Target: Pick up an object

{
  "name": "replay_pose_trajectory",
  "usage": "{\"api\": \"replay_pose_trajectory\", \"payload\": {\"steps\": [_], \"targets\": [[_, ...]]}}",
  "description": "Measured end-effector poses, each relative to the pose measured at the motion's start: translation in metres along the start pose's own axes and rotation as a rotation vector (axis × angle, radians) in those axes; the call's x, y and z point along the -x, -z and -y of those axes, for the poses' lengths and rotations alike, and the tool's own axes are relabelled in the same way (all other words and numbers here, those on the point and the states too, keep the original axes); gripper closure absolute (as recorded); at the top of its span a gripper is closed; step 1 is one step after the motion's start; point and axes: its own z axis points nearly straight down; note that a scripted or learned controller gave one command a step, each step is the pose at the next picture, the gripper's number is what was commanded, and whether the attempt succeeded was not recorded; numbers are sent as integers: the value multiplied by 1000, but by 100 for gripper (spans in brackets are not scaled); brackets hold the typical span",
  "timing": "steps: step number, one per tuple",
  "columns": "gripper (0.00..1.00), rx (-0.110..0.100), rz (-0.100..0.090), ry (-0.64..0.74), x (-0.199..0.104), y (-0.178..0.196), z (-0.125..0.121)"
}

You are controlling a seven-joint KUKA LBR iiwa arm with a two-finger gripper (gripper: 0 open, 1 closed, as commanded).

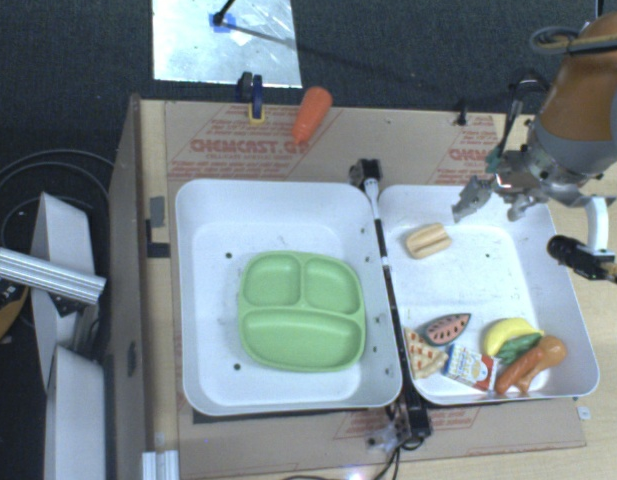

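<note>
A tan bread roll (pixel 427 239) lies in the upper left of the right bin (pixel 548 268). Along that bin's front edge sit a watermelon slice (pixel 446 327), a waffle-like piece (pixel 420 352), a small carton (pixel 469 366), a yellow banana (pixel 508 334), a green pepper (pixel 521 346) and an orange hot dog (pixel 529 362). My gripper (pixel 496 200) hangs over the back of the right bin, to the right of the roll and apart from it. Its fingers are spread, with nothing between them.
A green divided plate (pixel 301 310) rests in the left bin (pixel 208 268). An orange carrot (pixel 310 114) and a blue-yellow clamp (pixel 252 96) lie on the cardboard behind the bins. A black clip (pixel 367 174) sits at the bins' shared back edge.
</note>
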Motion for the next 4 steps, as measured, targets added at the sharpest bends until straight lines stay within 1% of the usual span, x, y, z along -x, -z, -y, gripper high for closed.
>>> {"api": "replay_pose_trajectory", "payload": {"steps": [1, 2, 3, 4], "targets": [[0, 1, 0, 3, -16, -67, -39], [0, 2, 0, 4, -24, -139, -59], [0, 0, 0, 3, -27, -152, -58], [0, 0, 0, 2, -28, -152, -58]]}}
